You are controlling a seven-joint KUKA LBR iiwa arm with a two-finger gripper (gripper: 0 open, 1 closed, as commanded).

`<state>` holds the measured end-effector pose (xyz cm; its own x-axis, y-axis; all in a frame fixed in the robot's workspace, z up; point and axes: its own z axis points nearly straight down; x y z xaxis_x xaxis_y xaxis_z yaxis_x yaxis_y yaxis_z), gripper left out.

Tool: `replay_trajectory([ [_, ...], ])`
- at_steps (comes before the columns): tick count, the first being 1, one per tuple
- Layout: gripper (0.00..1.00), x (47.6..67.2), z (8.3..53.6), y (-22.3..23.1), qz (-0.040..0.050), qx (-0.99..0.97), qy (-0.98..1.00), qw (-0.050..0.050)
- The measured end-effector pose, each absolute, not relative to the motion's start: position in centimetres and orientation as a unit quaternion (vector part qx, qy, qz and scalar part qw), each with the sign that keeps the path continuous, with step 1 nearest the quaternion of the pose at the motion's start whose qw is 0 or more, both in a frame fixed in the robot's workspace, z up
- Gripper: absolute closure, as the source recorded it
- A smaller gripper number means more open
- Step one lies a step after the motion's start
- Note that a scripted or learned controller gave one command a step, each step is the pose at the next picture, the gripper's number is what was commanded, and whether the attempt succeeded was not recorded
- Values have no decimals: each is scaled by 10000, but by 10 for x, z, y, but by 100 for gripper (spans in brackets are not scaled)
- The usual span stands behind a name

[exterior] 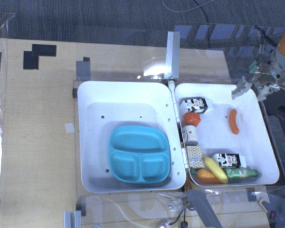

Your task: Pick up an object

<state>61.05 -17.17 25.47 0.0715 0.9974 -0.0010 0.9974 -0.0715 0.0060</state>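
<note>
My gripper (251, 90) hangs over the back right corner of the right bin (256, 141), open, with nothing between its fingers. An orange sausage (233, 121) lies on the bin floor just below and left of it. Along the bin's left wall sit a black-and-white carton (194, 105), a red-capped bottle (191, 126) and a patterned box (194, 156). At the front lie a banana (214, 169), an orange piece (205, 175), a green bottle (241, 174) and a second carton (227, 160).
The left bin (99, 108) holds a blue divided plate (139, 153). A grey upright post (173, 56) stands behind the divider between the bins. A bare floor patch in the right bin lies around the sausage.
</note>
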Motion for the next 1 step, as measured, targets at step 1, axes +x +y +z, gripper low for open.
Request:
replay_trajectory([
  [1, 0, 620, 163, -198, 2, 7291, 6844, 3],
])
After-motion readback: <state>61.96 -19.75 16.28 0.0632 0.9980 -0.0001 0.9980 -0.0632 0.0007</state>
